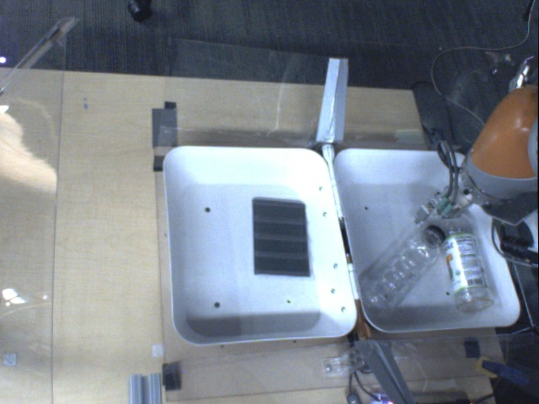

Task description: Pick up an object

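- camera view: we see the gripper (444, 209) low over the right bin (379, 175), at the capped end of a clear plastic bottle (396, 268) lying diagonally on the bin floor.
- we cannot tell its opening or whether it grips anything.
- a labelled bottle (466, 268) lies just beside it.
- the left bin (210, 183) holds a dark ribbed block (281, 237).
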Robot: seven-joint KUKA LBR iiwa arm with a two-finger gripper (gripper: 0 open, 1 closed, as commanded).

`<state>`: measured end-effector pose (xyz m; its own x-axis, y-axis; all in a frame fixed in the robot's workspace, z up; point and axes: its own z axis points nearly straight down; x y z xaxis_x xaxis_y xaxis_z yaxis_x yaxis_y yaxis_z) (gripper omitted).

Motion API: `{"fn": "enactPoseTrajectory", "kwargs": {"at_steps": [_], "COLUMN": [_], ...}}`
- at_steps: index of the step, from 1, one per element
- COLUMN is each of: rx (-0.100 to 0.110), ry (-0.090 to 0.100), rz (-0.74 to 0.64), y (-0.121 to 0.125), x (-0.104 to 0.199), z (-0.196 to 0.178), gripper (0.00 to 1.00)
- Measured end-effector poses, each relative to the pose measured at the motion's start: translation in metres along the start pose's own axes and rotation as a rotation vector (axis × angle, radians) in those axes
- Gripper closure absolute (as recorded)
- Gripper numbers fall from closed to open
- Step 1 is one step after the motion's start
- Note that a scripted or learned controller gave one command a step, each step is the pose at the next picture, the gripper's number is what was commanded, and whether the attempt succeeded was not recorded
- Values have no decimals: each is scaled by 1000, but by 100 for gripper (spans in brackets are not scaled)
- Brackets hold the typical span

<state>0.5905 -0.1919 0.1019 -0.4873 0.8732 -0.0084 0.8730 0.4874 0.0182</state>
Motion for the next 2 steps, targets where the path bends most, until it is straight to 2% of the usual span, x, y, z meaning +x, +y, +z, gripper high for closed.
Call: {"fn": "enactPoseTrajectory", "kwargs": {"at_steps": [1, 2], "rx": [0, 3], "ry": [0, 7], "rz": [0, 304], "y": [0, -15], "x": [0, 3], "z": [0, 11], "gripper": [0, 0]}}
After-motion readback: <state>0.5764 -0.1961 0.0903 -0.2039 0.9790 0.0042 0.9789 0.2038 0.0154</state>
